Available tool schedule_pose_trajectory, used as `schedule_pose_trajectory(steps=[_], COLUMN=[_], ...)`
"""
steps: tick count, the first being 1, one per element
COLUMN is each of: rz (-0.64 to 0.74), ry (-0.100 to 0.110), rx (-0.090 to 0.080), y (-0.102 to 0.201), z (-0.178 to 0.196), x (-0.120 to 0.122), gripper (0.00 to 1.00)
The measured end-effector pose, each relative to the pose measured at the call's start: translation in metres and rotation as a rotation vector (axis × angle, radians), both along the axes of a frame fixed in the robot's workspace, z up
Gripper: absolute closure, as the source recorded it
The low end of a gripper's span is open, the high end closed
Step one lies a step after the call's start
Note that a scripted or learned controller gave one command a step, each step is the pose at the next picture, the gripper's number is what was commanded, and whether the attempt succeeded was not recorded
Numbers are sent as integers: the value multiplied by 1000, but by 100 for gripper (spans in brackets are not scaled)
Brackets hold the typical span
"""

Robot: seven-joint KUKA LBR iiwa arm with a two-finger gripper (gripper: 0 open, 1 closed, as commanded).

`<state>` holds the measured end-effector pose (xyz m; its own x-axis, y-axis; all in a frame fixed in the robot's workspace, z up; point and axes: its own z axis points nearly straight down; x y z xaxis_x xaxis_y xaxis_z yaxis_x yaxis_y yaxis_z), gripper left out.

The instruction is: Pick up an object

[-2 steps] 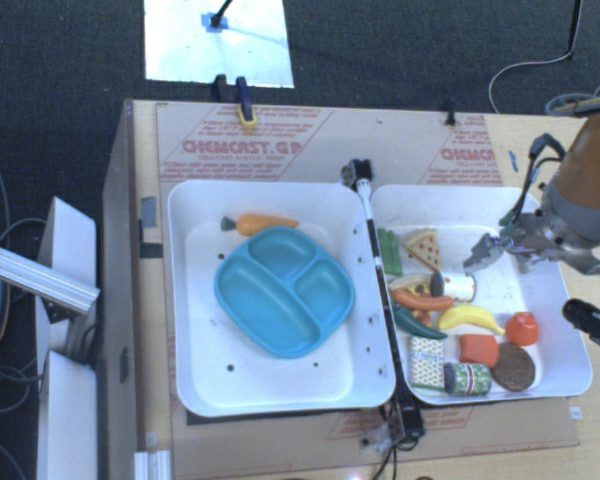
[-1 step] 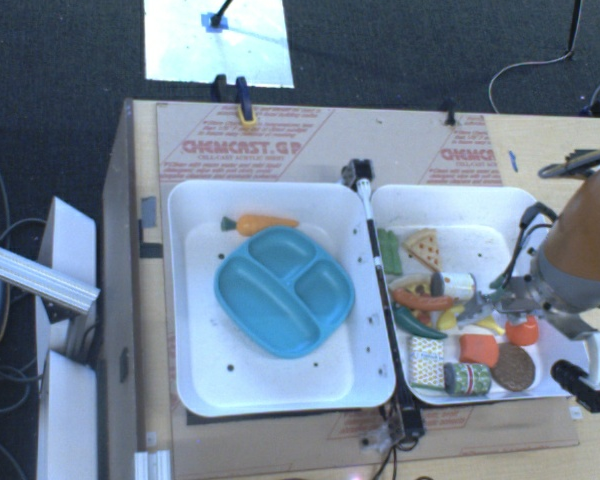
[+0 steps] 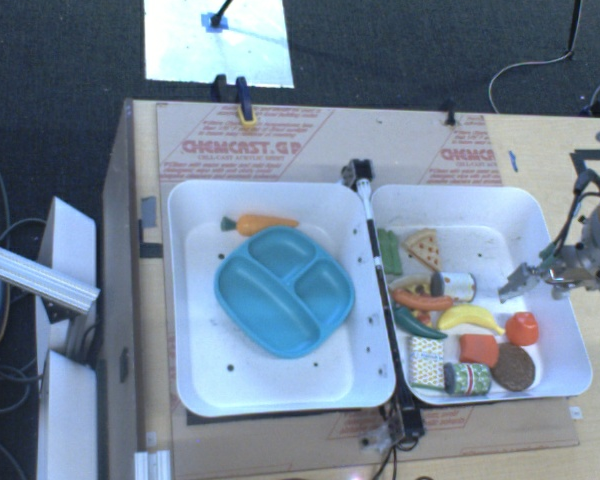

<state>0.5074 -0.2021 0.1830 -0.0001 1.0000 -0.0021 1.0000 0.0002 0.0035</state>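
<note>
The bench is carrying two white bins side by side. The left bin is holding a blue divided plate, lying at a slight slant, and a carrot just above it by the far wall. The right bin is holding a crowd of toy food (mostly packed toward its near half): a yellow banana in the middle, a brown round piece near the front right corner, a red block just left of it, a red tomato beside the banana, and a waffle wedge further back.

The gripper is hanging over the right side of that bin, just above and right of the banana. It is gripping nothing, and whether it is spread or closed cannot be told.
</note>
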Motion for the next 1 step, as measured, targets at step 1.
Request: schedule_pose_trajectory(steps=[1], rz=[4], ry=[4], rx=[4], y=[87], z=[-74], x=[42], gripper=[0])
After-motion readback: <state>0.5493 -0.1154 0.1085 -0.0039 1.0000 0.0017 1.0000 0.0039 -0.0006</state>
